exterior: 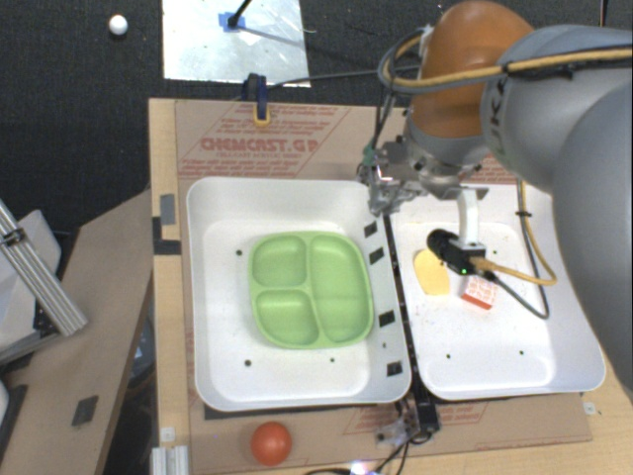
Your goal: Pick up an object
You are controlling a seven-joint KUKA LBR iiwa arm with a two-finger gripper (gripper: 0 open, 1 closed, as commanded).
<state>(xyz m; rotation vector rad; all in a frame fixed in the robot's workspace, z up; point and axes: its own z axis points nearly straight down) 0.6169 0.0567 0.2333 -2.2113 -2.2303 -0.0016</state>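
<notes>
Grey arm (559,107) bends in from the right, gripper (382,194) down at the right bin's (495,364) upper-left corner. Can't tell its opening, tbh. Yellow wedge (431,273) lies flat in that bin.

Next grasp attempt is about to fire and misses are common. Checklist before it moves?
1. Target under gripper: not ok, it hangs over the ridge between the bins.
2. Load in gripper: cannot tell.
3. Access to yellow block in right bin: ok, nothing lies on it.
4. Access to red packet beside it: ok.
5. Fit of green plate in left bin: ok, fully inside.
</notes>
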